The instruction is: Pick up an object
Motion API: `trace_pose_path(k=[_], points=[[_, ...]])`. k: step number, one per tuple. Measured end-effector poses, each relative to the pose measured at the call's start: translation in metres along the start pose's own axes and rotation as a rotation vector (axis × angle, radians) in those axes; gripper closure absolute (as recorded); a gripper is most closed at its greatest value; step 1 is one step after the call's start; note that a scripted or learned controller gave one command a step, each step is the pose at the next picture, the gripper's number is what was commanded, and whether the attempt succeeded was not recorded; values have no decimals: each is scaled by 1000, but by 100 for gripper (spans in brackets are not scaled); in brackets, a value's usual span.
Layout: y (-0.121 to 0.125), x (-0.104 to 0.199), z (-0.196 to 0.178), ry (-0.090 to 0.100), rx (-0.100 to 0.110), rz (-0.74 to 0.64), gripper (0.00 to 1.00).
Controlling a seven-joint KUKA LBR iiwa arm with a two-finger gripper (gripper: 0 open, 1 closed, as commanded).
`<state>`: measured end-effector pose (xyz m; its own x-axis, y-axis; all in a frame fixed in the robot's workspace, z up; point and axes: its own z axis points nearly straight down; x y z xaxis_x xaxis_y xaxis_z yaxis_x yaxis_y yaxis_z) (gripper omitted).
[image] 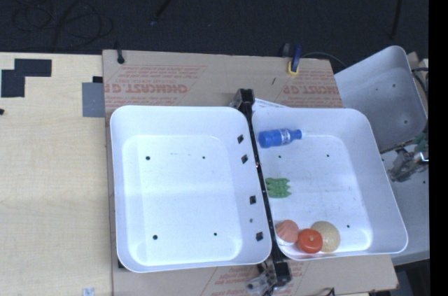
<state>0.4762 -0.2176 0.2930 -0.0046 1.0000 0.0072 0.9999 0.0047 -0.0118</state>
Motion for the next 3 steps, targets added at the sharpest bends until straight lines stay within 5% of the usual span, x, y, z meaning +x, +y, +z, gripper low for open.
trace_pose_path(k=[3], points=[[0,-1,-28,2,4,-18,100]])
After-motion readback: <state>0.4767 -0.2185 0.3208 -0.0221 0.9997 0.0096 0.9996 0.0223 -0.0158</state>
